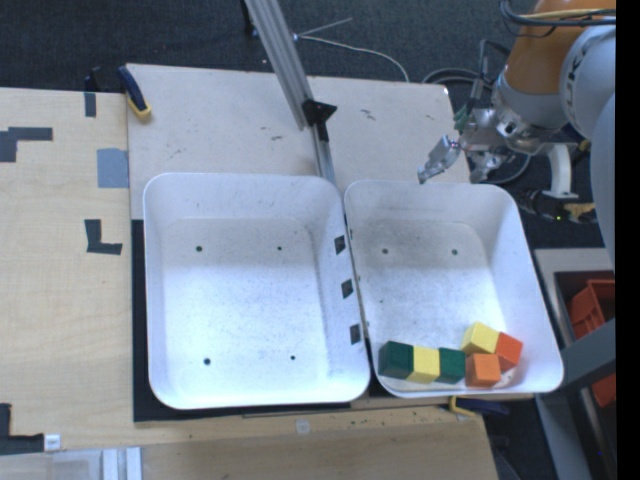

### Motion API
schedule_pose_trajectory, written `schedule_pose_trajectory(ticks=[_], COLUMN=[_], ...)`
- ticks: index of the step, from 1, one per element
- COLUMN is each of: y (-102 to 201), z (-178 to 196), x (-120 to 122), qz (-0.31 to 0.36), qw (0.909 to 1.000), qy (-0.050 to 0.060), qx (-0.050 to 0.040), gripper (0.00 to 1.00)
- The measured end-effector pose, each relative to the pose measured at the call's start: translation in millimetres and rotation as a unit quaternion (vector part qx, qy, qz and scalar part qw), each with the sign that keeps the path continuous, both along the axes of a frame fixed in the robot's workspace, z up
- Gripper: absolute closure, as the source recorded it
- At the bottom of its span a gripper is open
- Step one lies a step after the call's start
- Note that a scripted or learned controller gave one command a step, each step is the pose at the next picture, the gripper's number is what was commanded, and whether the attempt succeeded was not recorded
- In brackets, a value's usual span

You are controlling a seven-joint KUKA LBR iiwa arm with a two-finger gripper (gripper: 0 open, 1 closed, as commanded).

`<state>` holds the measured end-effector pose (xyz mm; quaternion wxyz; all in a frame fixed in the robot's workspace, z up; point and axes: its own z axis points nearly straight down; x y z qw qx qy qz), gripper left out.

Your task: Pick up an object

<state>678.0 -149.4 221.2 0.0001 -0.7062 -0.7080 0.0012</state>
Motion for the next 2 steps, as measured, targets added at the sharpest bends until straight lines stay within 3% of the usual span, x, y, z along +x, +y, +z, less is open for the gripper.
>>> schedule_pose_trajectory(ticks=[1, 2], y=[-58.7, -21.5], z=[7.2, 63.3], x=[-32.1, -43.7], qz=[-0.003, 0.001], qw=[1.0, 1.0], qy=[0.0, -0.003], qx=[-0.0008, 0.0005], gripper=[0.0, 0.0])
